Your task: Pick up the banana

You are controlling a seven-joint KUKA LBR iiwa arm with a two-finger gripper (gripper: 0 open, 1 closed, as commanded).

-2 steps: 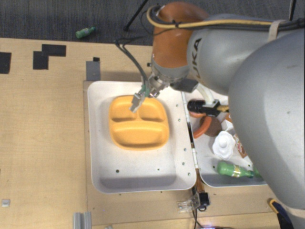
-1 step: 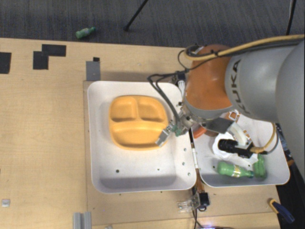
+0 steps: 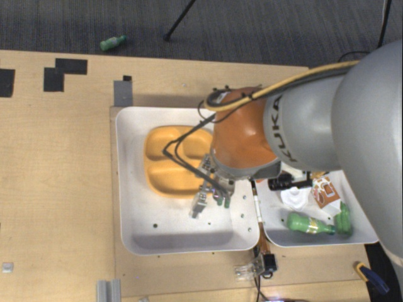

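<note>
Jaws state — cannot tell, too small and dark; the gripper (image 3: 210, 201) hangs low over the left shallow white bin (image 3: 135, 187), beside the yellow-orange rounded plastic banana-coloured lump (image 3: 173, 159). Bare bin floor lies along the near and left rims. Right bin (image 3: 277, 231) holds a green bottle (image 3: 310, 224) — near its front edge.

I can read "KUKA" in dark letters running down the grey arm (image 3: 315, 115), just beside its orange band (image 3: 242, 137). A small packet (image 3: 325, 192) in the right bin (image 3: 352, 238) carries print too blurred for me to make out
</note>
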